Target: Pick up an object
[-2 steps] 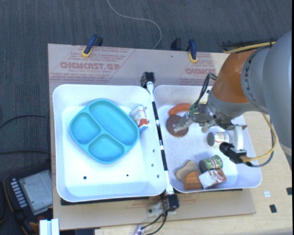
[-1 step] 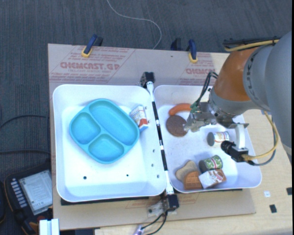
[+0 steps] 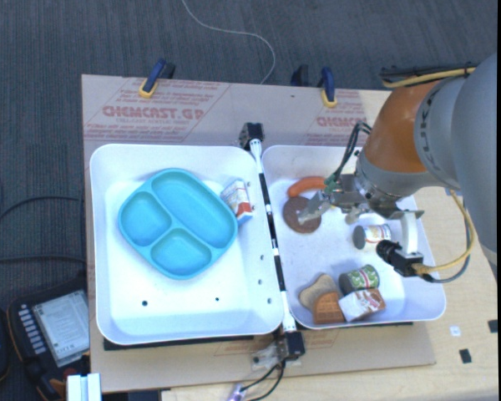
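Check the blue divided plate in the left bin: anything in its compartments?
Empty. All three compartments of the blue plate show bare blue; the small packet lies beside its rim.

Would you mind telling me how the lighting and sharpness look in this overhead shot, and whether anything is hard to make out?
In the camera view, light is even and soft; the left bin is bright white with faint shadows, the blue divided plate clear. The arm looms large and slightly soft near the lens, shading the right bin. The claw is too small to read.
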Tool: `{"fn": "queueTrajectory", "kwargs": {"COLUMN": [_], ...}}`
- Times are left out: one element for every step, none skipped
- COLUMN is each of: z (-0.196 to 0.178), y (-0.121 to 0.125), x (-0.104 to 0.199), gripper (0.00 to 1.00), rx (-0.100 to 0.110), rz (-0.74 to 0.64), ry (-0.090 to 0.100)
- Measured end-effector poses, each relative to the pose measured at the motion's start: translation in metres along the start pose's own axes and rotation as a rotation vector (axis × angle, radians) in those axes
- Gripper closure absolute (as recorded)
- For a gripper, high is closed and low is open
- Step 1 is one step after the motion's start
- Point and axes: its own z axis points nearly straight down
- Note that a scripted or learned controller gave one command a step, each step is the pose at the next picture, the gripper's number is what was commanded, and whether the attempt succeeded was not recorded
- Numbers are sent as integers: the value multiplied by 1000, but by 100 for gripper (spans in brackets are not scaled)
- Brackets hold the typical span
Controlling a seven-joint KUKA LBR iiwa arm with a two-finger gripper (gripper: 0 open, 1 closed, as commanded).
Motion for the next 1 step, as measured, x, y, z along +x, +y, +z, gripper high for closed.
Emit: {"fn": "queueTrajectory", "kwargs": {"z": [50], "y": [-13], "x": [0], "gripper": [0], "rx": [6], "rz": [-1], "ry": [3]}}
